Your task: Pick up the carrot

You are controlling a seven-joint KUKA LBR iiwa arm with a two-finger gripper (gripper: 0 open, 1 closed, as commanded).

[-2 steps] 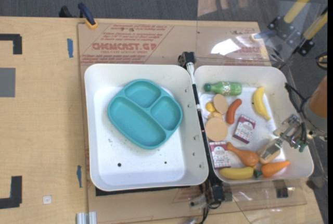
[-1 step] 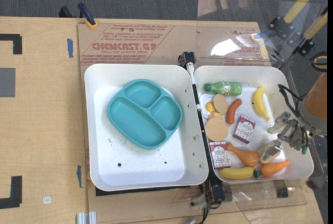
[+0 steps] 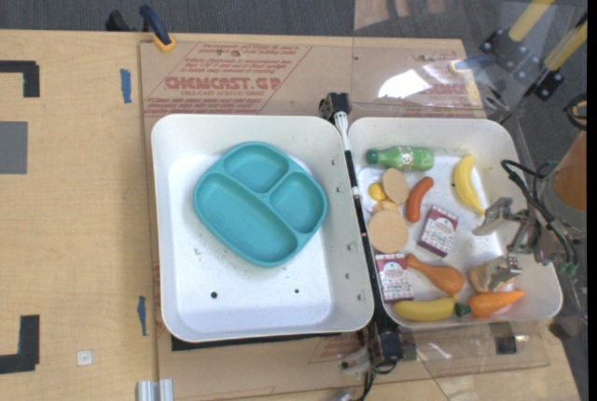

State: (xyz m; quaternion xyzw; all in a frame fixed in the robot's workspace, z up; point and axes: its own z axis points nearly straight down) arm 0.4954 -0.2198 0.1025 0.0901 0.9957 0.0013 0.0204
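The carrot (image 3: 496, 302), orange with a green stub at its left end, lies along the front right corner of the right bin (image 3: 508, 136). My gripper (image 3: 497, 246) reaches in from the right, just behind the carrot. It is open, with one finger (image 3: 491, 215) toward the back and the other (image 3: 505, 275) close above the carrot. Between the fingers I see only white bin floor. The carrot is not held.
The right bin is crowded: a green bottle (image 3: 399, 157), a banana (image 3: 466, 183), a sausage (image 3: 419, 199), round biscuits (image 3: 389, 229), small cartons (image 3: 437, 232), an orange drumstick-like piece (image 3: 437, 275) and a second banana (image 3: 423, 309). The left bin (image 3: 177, 297) holds a teal divided plate (image 3: 260, 202).
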